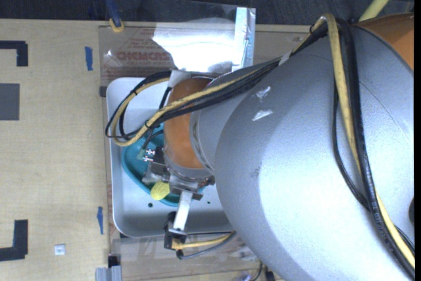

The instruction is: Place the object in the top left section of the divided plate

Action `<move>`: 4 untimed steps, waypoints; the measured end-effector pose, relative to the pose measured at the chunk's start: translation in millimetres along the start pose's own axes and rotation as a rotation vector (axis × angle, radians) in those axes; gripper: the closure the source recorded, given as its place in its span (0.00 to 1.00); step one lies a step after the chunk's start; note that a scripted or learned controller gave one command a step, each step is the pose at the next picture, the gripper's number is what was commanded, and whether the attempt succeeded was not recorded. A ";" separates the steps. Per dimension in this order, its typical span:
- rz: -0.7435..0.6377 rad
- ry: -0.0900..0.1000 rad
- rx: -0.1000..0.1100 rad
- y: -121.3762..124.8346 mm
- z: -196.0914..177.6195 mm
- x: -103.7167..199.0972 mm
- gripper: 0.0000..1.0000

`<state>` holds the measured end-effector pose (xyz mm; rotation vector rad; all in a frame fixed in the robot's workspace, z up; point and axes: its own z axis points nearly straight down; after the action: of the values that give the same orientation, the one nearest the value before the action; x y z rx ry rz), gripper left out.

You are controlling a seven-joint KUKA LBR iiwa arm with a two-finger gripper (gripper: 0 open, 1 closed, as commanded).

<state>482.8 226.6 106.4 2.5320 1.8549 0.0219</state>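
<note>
A teal divided plate point(135, 161) lay inside the white bin point(128, 210), toward the bin's left wall, mostly hidden beneath the arm. A small yellow object point(160, 191) sat at the plate's lower edge; which section held it was unclear.

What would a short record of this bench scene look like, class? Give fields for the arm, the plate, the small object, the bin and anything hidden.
arm: grey arm with an orange band, reaching in from the right and covering much of the bin
plate: teal plate, partly under the wrist, inside the bin
small object: yellow item at the plate's near edge, close under the wrist
bin: white bin, its bare floor showing at lower left
cables: black and yellow cables looping over the bin
hidden: plate sections and whether the yellow item is held cannot be told
</note>
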 end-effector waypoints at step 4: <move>-0.635 -0.005 0.012 1.5 -15.4 -15.5 1.00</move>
<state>479.3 211.3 121.6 1.8277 2.5540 0.0023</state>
